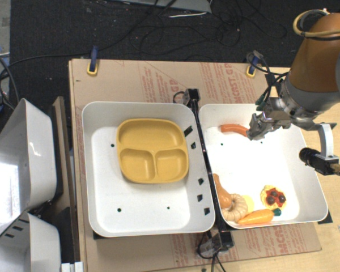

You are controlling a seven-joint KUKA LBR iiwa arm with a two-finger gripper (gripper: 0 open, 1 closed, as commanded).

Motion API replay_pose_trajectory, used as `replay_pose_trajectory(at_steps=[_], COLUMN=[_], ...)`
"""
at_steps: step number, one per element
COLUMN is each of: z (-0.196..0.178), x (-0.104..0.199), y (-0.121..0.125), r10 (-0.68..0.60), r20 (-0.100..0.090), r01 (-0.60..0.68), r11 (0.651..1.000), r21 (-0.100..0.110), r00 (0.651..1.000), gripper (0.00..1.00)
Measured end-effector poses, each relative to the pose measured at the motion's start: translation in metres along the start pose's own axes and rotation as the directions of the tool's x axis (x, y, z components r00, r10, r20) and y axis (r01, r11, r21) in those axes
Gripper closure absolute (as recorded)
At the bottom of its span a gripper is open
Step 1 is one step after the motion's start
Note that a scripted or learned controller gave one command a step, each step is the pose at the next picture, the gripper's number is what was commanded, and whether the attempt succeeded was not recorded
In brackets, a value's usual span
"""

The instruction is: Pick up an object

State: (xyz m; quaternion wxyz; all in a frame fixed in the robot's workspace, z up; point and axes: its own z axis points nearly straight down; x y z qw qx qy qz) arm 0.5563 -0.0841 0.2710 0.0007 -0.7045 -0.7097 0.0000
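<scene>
Approach step, I'd say — tool (256, 130) is down in the right bin (306, 180), tip just beside the orange sausage-shaped piece (234, 129) near the far wall. Can't tell how it stands or whether it has hold of anything (too dark and small). Next move calls for closing squarely on that piece, then lifting straight up. Other food toys (246, 205) sit well apart at the near edge — yellow plate (153, 150) is in the left bin.

Yellow divided plate (153, 151) in left bin (96, 169); black cables (158, 33) behind, perhaps loose.
</scene>
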Motion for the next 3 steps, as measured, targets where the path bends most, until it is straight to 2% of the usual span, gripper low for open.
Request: replay_pose_trajectory(at_steps=[1, 3], z=[0.017, 0.042], x=[0.052, 0.146], y=[0.028, 0.058], r10=[-0.001, -0.001], r20=[0.000, 0.000], r01=[0.001, 0.001], r11=[1.000, 1.000], r21=[-0.002, -0.003], r00=[1.000, 1.000], gripper=[1.00, 1.00])
